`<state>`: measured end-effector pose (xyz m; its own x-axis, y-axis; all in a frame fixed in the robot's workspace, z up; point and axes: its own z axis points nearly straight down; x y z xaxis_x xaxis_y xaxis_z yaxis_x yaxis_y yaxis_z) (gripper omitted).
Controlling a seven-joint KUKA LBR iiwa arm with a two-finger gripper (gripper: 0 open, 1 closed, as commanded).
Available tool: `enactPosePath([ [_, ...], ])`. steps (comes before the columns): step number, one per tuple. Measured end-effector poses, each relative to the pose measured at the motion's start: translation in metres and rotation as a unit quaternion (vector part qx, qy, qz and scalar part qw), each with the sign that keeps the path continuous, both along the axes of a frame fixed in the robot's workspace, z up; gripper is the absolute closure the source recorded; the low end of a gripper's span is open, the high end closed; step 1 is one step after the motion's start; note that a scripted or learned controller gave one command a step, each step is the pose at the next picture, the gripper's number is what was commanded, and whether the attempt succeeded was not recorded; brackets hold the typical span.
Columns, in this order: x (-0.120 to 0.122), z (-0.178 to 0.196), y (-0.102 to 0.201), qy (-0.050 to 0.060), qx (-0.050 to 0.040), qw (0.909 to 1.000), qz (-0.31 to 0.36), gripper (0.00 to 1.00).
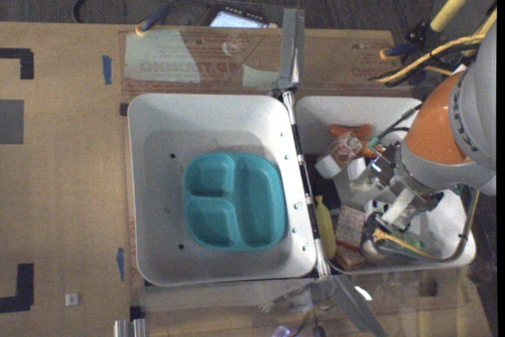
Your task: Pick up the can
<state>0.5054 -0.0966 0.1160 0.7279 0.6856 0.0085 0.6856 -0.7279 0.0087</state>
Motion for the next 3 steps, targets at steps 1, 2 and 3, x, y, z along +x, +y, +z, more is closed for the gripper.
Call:
enactPosePath([
  [1,0.0005,0.0112,-0.0013,-0.001,-0.0017,1.0000,0.000,1.00],
  [2,-0.0002,0.0101,-0.0010,0.001,-0.0015,1.0000,0.000,0.00],
  [3,-0.0005,0.0197,-0.0016,0.002,-0.0024,1.0000,0.001,1.00],
])
